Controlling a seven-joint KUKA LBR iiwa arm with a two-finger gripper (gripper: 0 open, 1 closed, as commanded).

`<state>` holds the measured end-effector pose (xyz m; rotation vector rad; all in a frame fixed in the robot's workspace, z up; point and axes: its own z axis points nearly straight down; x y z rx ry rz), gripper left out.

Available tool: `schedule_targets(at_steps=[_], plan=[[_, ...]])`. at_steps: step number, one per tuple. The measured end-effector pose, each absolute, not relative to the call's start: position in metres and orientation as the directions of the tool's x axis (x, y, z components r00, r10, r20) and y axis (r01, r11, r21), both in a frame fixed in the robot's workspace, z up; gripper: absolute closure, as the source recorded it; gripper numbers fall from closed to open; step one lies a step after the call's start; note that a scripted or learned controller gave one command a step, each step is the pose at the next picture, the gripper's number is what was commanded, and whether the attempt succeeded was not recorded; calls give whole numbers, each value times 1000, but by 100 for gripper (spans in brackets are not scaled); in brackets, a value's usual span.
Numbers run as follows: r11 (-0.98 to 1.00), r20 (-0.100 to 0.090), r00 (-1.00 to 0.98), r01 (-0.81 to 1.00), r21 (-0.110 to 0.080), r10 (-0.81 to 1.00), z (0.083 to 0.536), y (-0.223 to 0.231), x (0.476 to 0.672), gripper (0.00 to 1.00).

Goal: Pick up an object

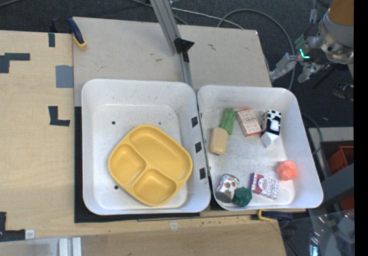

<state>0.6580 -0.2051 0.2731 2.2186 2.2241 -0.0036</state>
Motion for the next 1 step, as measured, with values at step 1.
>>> schedule_targets(at_steps=[1], plan=[[3,0,-3,1000,-7,1000,209,-201,656,0]])
